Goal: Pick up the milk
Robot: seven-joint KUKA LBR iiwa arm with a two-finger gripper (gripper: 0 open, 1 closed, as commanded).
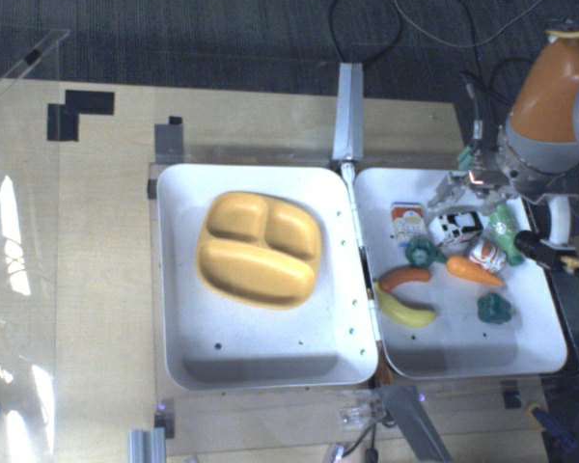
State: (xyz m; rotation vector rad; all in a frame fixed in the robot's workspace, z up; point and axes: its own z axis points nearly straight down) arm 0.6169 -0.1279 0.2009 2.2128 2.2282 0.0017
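In the right bin (540,350), the milk (457,226) sits just under the gripper (466,193).

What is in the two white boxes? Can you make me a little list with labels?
left bin: yellow divided plate
right bin: milk, small carton, carrot, banana, red sausage, green toys
gripper: above the far end of the right bin, just beyond the milk
milk held: no, it lies in the bin
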